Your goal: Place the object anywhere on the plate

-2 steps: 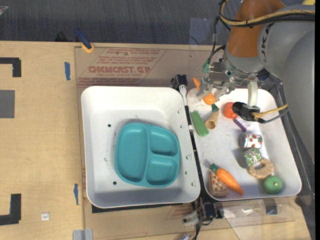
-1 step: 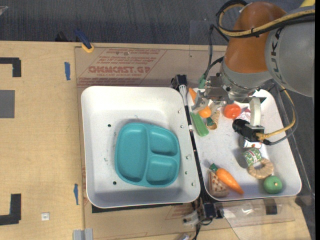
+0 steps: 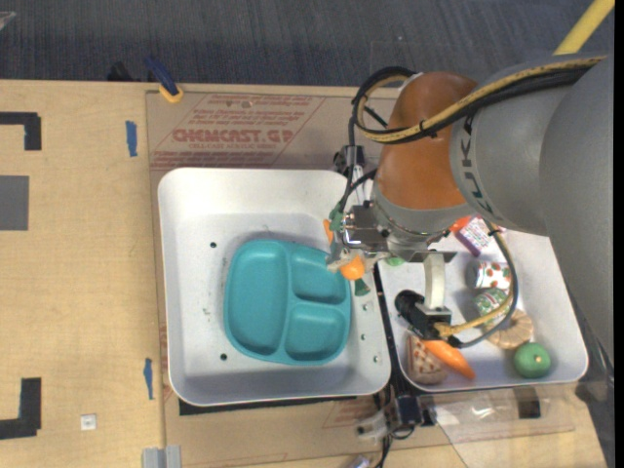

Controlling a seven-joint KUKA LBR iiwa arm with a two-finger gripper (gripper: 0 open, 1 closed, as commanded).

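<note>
The plate is plain teal, moulded into three compartments, and lies in a white bin. At the plate's upper right corner sits a small orange piece with green bits beside it. Above that corner the arm is grey, with a glossy orange band and a yellow cable across it. Right of the plate, the second white bin holds an orange carrot, a green apple, a tan round cookie, a purple and white packet, and a white can with red and green marks. The surface is light tan wood with black corner marks and blue tape tabs; red lettering runs across the cardboard above the plate.
</note>
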